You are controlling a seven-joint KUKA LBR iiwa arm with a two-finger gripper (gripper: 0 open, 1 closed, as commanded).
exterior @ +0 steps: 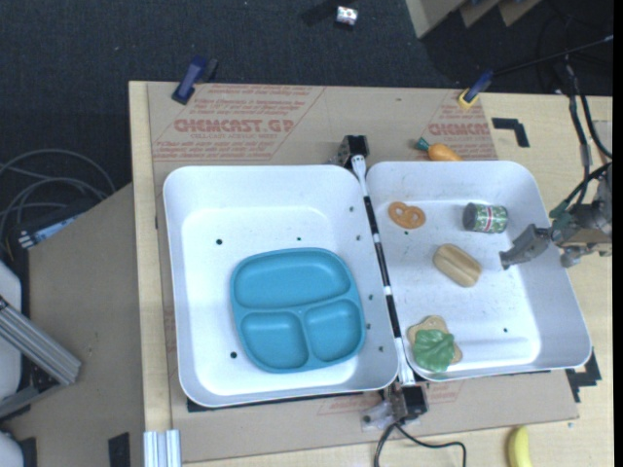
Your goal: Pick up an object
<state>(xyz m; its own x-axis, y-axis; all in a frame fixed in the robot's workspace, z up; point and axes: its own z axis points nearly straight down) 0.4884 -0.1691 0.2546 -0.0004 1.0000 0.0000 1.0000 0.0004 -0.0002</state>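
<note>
Two white bins lie below me; my gripper, whose opening I cannot tell, should probably drop squarely over the bread roll at center-right.

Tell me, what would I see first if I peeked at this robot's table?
The big blue tray with three sections would catch your eye first, lying in the left white bin. In the right white bin sit small toy foods: a pretzel, a green can, a bread roll and a leafy green piece. The gripper reaches in over that bin's right rim.
</note>
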